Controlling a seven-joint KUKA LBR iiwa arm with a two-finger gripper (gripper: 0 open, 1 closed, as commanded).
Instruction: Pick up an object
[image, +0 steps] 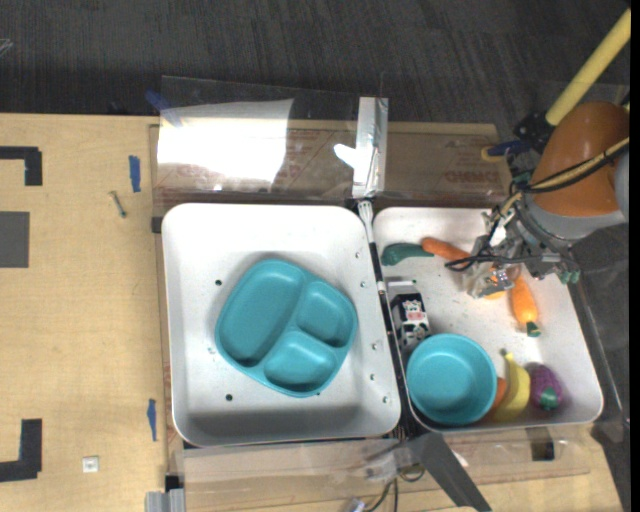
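The left bin (190, 240) was a shallow white tray with rounded corners and a smooth, faintly glossy floor, and it held one thing — a teal plastic plate (287, 325) moulded into three compartments, lying flat and turned at a slant near the middle.

The right bin (580, 340) was of the same white make and far more crowded. A round teal bowl (451, 376) sat upright at its near edge; just beside it on the right lay a yellow banana (516, 385), and against that a purple, grape-like toy (545, 386). A small black-and-white boxy item (410, 315) lay by the bin's left wall, above the bowl. Further back lay a dark teal utensil-like piece (398, 254) and a slim orange carrot (440, 247). A second, stubbier orange carrot (524, 303) with a green tip lay near the right wall.

The gripper (497, 270) hung low over the back of the right bin, between the two carrots, below the arm's orange band (590, 160) — wires cluttered it, and whether its jaws were parted or closed on anything could not be told.

The bins rested on a pale wooden bench (70, 330), with dark grey carpet-like floor (300, 40) behind.
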